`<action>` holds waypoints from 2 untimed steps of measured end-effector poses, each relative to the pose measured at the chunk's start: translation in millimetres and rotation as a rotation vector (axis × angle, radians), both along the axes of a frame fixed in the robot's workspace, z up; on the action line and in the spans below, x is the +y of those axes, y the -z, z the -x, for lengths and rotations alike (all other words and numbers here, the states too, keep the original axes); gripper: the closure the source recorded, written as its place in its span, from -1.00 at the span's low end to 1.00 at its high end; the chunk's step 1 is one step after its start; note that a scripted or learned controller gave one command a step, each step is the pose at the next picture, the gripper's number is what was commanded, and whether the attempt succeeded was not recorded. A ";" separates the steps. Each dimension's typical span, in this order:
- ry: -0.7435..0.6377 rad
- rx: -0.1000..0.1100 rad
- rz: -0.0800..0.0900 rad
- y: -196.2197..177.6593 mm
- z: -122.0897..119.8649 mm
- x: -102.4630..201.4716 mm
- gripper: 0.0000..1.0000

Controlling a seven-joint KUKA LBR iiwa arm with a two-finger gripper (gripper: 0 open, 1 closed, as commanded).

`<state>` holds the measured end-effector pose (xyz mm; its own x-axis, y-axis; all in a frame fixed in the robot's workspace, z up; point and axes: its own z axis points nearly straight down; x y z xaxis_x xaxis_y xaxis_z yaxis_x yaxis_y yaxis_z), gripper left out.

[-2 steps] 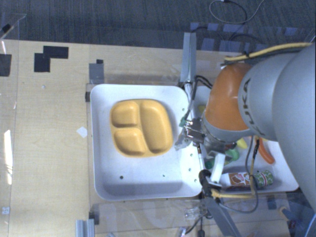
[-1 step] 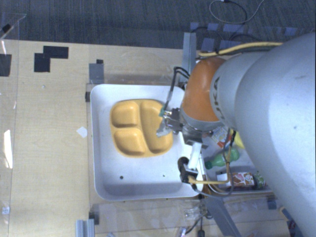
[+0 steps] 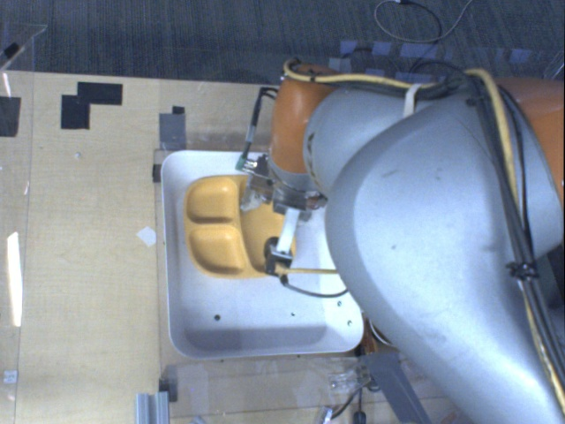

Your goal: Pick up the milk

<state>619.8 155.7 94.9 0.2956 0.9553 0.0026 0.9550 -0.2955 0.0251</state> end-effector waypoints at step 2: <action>-0.045 0.009 0.012 -5.0 5.3 -4.4 1.00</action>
<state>614.6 151.3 99.9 0.2520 0.9677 -0.0111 0.9676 -0.2518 0.0191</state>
